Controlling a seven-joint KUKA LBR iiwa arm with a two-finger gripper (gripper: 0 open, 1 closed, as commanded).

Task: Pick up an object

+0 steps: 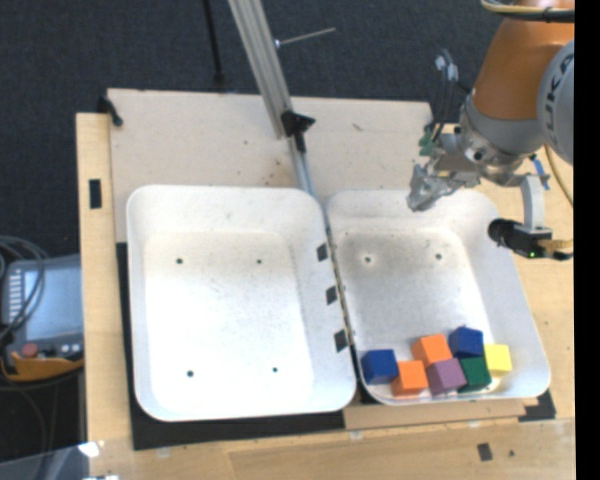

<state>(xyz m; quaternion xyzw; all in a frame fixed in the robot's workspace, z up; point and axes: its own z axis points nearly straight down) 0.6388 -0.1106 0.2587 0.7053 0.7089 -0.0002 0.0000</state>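
Observation:
Several small coloured blocks lie clustered at the front edge of the right bin (380,218): a blue block (379,364), two orange blocks (412,376) (432,347), a purple block (446,375), a green block (475,372), a dark blue block (467,342) and a yellow block (498,358). My gripper (422,198) hangs over the bin's far rim, well away from the blocks, with its fingers drawn together and nothing between them.
The left bin (140,228) sits alongside, parted from the right one by a ridge with black clips (332,293). A slanted aluminium post (265,63) rises behind the bins. A black fitting (515,236) juts out at the right bin's right rim.

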